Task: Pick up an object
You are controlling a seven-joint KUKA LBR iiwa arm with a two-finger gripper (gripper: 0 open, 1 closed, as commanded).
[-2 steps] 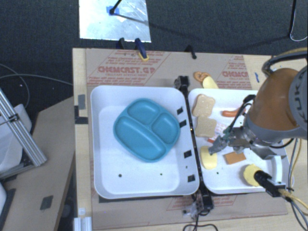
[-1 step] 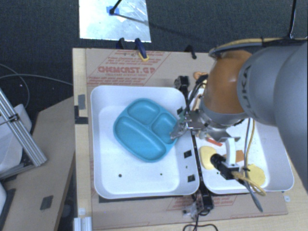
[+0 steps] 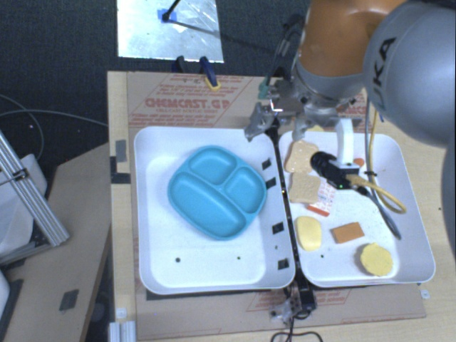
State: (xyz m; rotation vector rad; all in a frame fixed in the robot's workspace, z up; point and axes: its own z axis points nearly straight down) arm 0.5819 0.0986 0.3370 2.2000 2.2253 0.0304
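From the camera view, I am reaching in from the right, and my pincer is hanging over the far end of the rims where the two white bins are meeting. I cannot tell whether it is wide or narrow, since the wrist is covering it, and I am seeing nothing gripped in it.

The left bin, smooth and shallow with rounded corners, is carrying a glossy blue plate that looks like plastic. The plate is a rounded shape split into three compartments, and it is lying flat around the bin's middle, tilted a little toward its far right corner.

The right bin is holding the smaller pieces. A tan toast-shaped slice with a matte surface is lying at the far left corner, just beside my pincer and on its near side. A second tan slice is touching the first one along the left edge. A small red and white packet is lying just beside that second slice. A pale yellow oval is sitting farther toward the near left corner, an orange-brown rectangle is lying near the middle, and a yellow round lump is resting by the near right corner, well apart from my pincer
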